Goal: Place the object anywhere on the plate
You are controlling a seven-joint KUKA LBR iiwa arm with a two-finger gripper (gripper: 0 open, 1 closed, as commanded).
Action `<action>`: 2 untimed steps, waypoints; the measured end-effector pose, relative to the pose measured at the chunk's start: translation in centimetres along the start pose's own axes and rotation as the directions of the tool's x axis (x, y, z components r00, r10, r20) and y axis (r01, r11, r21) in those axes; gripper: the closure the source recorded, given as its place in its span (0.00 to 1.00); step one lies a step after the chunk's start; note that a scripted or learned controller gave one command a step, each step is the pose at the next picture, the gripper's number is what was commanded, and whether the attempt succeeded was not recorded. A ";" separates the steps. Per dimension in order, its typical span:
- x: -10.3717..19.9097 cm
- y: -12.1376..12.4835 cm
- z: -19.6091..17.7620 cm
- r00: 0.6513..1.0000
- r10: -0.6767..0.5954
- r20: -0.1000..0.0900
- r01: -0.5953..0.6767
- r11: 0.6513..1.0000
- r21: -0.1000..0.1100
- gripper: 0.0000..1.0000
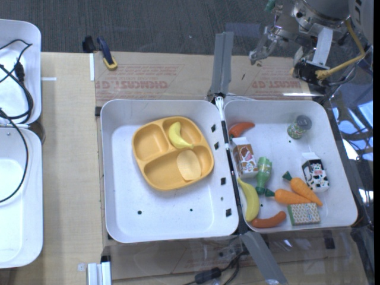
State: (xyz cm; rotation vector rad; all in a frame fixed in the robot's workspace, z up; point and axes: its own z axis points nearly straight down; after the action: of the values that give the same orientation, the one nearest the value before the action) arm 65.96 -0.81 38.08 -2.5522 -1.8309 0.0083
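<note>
Two shallow white bins stand side by side on the bench (65,100). The left bin (119,212) holds one yellow plate (145,159) with three compartments. On the plate lie two things: one small banana (178,135) in the compartment farthest from the camera, and one pale oval piece (189,164) in the large compartment nearest the right bin.

The right bin (341,159), beside the plate's bin, holds ten things. Nearest the plate, along the shared wall: one red-orange sausage-shaped piece (241,128), one small carton (244,159), and one larger banana (251,202). Farther from the plate: one green bottle (263,174), one reddish sausage piece (269,220), two carrots (300,193) lying touching each other, one flat patterned box (304,214) just below them, one black-and-white carton (314,175), and one small can (298,126) toward the far corner.

The claw (266,45) hangs above the bench beyond the right bin's far rim, well apart from the plate. Nothing lies between its fingers; whether they stand wide or narrow cannot be told.
</note>
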 end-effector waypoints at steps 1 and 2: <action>0.0 0.0 0.0 1.000 0.001 0.000 -0.001 1.000 0.000 0.00; -6.0 2.0 -0.9 0.987 0.159 0.000 -0.159 0.987 0.000 0.00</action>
State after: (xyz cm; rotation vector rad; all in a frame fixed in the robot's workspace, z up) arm 65.95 -7.15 39.04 -2.6903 -1.6219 0.0078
